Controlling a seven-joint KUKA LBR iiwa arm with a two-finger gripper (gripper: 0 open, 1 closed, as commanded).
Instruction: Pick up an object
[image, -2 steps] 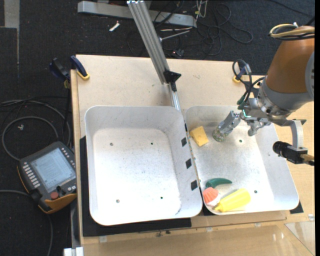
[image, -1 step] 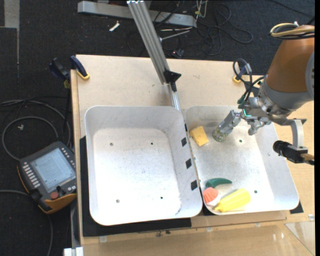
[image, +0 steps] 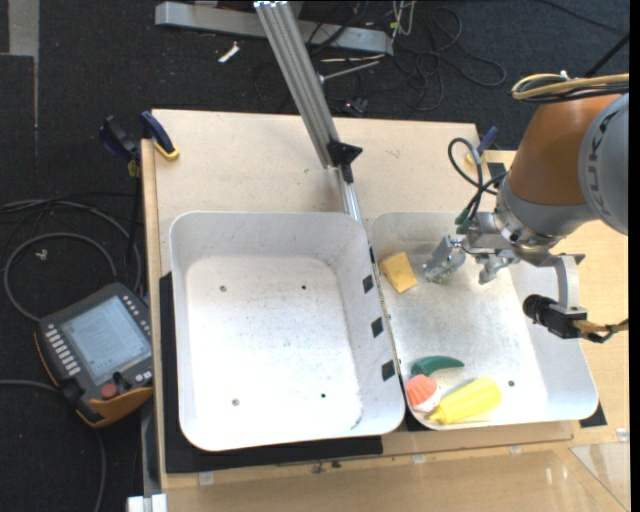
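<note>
grey two-finger gripper (image: 465, 262) hung over the far end of the right white plastic bin (image: 560, 385), fingers spread, nothing between them. flat yellow sponge-like square (image: 398, 271) lay just left of the nearer fingertip, apart from it. yellow oblong plastic toy (image: 465, 400), green curved piece (image: 437, 365) and a small orange-pink piece (image: 421, 390) sat at the near edge.

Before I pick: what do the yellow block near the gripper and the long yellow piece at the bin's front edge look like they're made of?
Yellow block: probably sponge or foam, with a matte, dull surface and soft edges. Long yellow piece: likely smooth moulded plastic, brighter with a slight sheen, possibly a toy. Neither can be confirmed from this view.
</note>
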